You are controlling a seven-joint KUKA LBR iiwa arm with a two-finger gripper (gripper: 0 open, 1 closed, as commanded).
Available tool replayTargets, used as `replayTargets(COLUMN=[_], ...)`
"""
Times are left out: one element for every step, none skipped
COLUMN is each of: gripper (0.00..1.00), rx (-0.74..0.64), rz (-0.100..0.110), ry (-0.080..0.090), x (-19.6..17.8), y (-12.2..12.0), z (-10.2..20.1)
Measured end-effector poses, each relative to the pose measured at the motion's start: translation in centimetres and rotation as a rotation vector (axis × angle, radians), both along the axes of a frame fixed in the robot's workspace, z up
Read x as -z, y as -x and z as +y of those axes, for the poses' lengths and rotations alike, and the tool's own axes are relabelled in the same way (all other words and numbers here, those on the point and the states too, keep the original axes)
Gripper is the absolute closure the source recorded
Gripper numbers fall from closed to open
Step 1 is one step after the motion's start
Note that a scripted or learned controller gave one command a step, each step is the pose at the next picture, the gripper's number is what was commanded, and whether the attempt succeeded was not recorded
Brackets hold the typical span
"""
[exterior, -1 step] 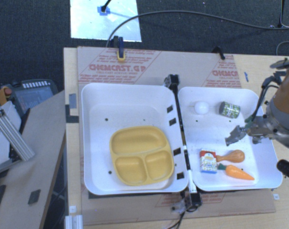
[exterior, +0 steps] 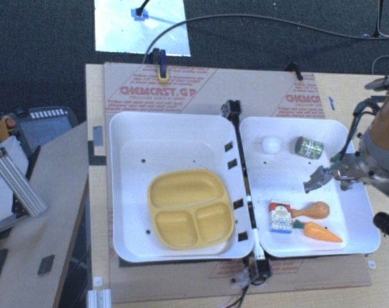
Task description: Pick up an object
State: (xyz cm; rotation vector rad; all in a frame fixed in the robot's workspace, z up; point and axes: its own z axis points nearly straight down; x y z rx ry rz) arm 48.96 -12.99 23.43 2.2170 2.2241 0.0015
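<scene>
The right bin (exterior: 358,236) holds several small objects. A white ball (exterior: 270,144) and a green can (exterior: 309,147) lying on its side sit near the far wall. A small red, white and blue carton (exterior: 280,217), a tan pear-shaped piece (exterior: 312,210) and an orange carrot (exterior: 321,232) lie close together near the front. My gripper (exterior: 318,179) hangs over the right half of this bin, between the can and the pear-shaped piece, and I see nothing held in it.
In the left bin (exterior: 127,172) lies a yellow divided tray (exterior: 191,207). A black divider with clips (exterior: 241,172) runs between the bins. A cable (exterior: 246,19) crosses the dark floor behind the bench.
</scene>
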Motion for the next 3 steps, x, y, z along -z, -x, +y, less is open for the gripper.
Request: replayTargets(gripper=[0.0, 0.0, 0.0], rx=[0.002, 0.003, 0.001], rz=[0.004, 0.004, -0.006], ry=[-0.001, -0.001, -0.002], x=[4.4, 9.9, 14.4], y=[-0.6, -0.1, -0.5], z=[0.3, -0.6, -0.6])
